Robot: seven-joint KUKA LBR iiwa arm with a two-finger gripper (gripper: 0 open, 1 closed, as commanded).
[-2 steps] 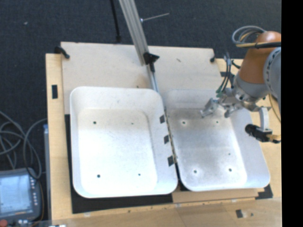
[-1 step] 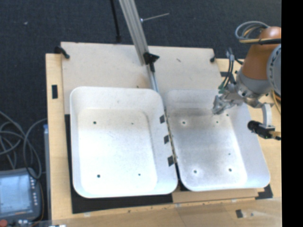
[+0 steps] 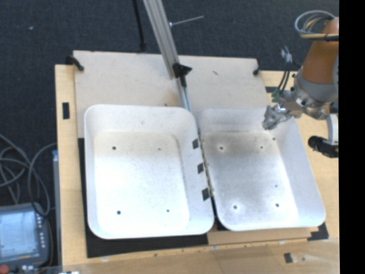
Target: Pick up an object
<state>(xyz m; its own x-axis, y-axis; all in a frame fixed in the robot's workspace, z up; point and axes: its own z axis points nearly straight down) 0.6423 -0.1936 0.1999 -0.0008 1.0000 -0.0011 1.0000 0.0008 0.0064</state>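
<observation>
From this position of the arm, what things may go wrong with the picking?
1. The gripper is low by the far right corner of the right bin, so it may knock the wall.
2. I see no object near it on the scuffed floor, so a grasp may close on nothing.

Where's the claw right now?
The claw is at the right of the camera view, over the far right corner of the right bin, just below the orange band.

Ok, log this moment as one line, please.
gripper: over right bin far-right corner | object between fingers: none seen | left bin: untouched
</observation>
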